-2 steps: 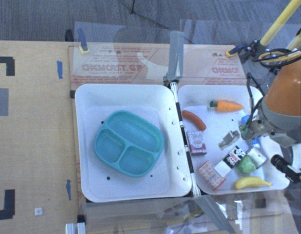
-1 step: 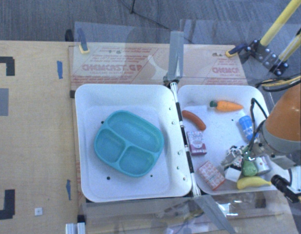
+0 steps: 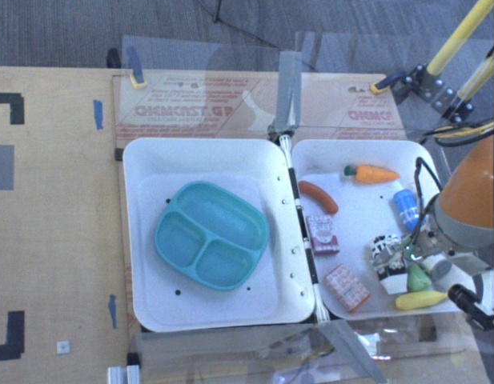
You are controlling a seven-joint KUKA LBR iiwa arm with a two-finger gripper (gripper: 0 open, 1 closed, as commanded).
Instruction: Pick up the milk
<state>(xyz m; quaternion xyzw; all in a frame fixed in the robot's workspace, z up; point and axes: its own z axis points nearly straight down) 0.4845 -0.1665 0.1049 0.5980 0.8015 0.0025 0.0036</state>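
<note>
Two shallow white bins on the tabletop, milk not yet lifted.

One grey-and-orange arm [image 3: 471, 198] reaches over the right bin [image 3: 311, 154], its tool [image 3: 408, 251] low near that bin's right edge; whether it is open or closed I cannot tell. Just beside it, still on the bin floor, is a small white-and-black carton [image 3: 389, 264], probably the milk, so grasp and lift remain. Sharing that bin are an orange carrot [image 3: 373, 174], a reddish sausage [image 3: 318, 197], a blue bottle [image 3: 405, 207], a pink-and-white packet [image 3: 322, 234], a pink patterned box [image 3: 347, 286], a green piece [image 3: 418, 278] and a yellow banana [image 3: 421, 299]. The left bin [image 3: 142, 214] holds a teal divided plate [image 3: 211, 234].
</note>
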